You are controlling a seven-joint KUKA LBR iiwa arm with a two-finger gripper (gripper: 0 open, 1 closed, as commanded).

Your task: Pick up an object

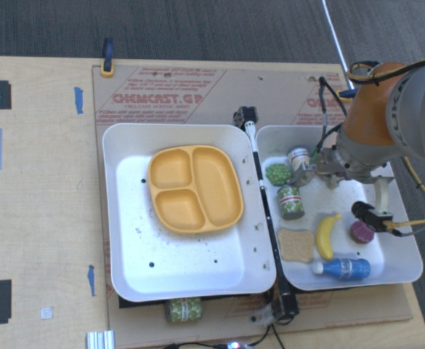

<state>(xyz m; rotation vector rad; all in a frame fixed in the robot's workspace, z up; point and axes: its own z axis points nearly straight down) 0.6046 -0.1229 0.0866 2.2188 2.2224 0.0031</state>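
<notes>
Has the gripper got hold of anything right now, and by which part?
Cannot be told. The gripper sits low in the right bin beside a small jar, its fingertips hidden.

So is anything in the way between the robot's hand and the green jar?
Nothing visible. The hand hovers in the right bin, and the green jar lies just below-left of it with bare white floor between them.

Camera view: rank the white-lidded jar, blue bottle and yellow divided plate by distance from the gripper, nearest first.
Measured from the gripper in the right bin:
1. White-lidded jar, just left of the gripper near the bin's top.
2. Blue bottle, lying along the right bin's near edge.
3. Yellow divided plate, over in the left bin, clearly farthest.
</notes>
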